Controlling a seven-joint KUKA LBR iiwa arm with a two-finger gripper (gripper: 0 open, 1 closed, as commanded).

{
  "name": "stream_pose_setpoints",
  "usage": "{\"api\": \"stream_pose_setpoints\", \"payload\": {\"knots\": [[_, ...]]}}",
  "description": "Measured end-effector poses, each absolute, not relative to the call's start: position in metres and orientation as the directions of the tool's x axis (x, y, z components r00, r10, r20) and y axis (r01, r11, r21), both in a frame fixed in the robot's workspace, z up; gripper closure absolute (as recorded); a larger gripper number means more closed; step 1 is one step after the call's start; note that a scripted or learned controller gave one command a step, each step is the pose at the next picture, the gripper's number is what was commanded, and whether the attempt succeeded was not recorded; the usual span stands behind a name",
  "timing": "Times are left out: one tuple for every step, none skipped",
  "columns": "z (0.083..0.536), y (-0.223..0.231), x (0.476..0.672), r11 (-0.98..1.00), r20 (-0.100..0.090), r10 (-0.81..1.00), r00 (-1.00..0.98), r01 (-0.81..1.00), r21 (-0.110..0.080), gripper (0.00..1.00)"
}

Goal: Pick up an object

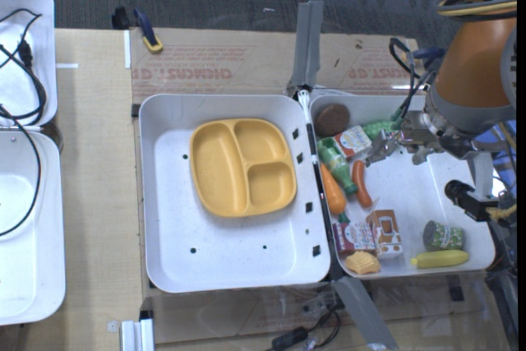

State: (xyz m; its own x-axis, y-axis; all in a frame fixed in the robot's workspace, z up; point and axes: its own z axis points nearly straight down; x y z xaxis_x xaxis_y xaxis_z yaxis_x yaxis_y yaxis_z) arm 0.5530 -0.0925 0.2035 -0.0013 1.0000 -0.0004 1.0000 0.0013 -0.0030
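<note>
The right bin [427, 193] holds several toy foods: a brown round piece [333, 118], a white and red packet [355, 140], a green piece [333, 157], an orange carrot [333, 190], a red sausage [361, 182], a small carton [385, 232], a pink packet [355, 237], a cheese wedge [362, 262], a yellow banana [440, 259] and a green can [444, 237]. My gripper [383, 148] hangs low over the bin's upper part, just right of the white and red packet. Nothing shows between its fingers.
A yellow divided plate [243, 166] lies in the left bin [164, 242]. A grey divider post [308, 45] rises between the bins at the back. Black cables [20, 94] lie over white trays at far left. A blue and yellow clamp [148, 33] sits on the cardboard.
</note>
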Motion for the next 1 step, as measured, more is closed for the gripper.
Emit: {"api": "stream_pose_setpoints", "payload": {"knots": [[0.0997, -0.1078, 0.5228, 0.138, 0.001, 0.99, -0.138, 0.99, -0.004, 0.0]]}}
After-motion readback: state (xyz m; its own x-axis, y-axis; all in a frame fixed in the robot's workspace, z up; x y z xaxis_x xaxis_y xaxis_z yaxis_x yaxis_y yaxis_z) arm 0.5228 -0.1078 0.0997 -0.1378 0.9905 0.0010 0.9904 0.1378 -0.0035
